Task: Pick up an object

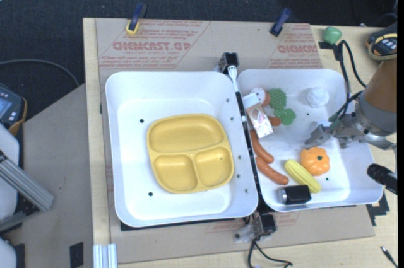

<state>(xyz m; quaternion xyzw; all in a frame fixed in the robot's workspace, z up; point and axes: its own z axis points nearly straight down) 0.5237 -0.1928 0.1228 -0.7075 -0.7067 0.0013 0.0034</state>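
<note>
Right bin (328, 77), your stock: pumpkin (315, 161), corn (302, 174), sausages (270, 163), broccoli (278, 98). Gripper (323, 137) just above the pumpkin; whether it's open, you cannot tell. Risk: round pumpkin probably squirts aside, crowded by the corn.

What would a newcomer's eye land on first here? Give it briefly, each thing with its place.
First, the yellow divided tray in the middle of the left bin. Next, the toy food in the right bin: an orange pumpkin and a corn cob near the front, with the gripper just above the pumpkin.
</note>
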